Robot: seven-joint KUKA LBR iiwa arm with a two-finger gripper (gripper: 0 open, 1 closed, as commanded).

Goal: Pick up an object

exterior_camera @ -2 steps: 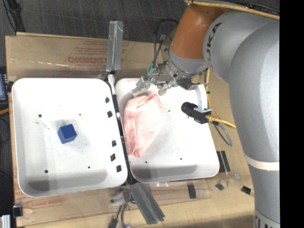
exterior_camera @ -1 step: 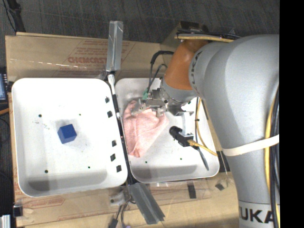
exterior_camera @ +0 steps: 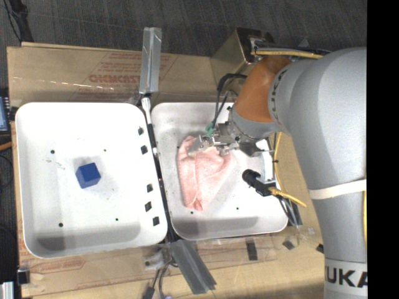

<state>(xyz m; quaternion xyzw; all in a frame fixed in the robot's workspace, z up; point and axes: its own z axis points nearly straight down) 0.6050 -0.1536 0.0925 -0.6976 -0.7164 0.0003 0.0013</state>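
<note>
While the grey arm with the orange band is reaching in over the right-hand shallow white bin (exterior_camera: 187, 226), its tool (exterior_camera: 215, 140) is sitting low at the upper end of the crumpled pale pink cloth (exterior_camera: 201, 173), touching or very nearly touching the fabric; the metal parts are crowding together there, so I cannot tell how it is set or whether any cloth is caught in it, and I am not counting the cloth as held. The step in hand is looking like the closing grasp on the cloth; to do it well, the tool is needing to press into a raised fold rather than a flat layer, gather a thick bunch, and lift straight up and slowly, since a thin pinch is likely to be slipping free. The cloth is lying in the middle of the right bin, apart from its walls; its long axis is running from the upper end beneath the tool down toward the bin's near edge, leaning slightly left, and tapering at the lower tip. A small blue cube (exterior_camera: 88, 174) is resting in the left-hand white bin (exterior_camera: 37, 114), well apart from the tool.
</note>
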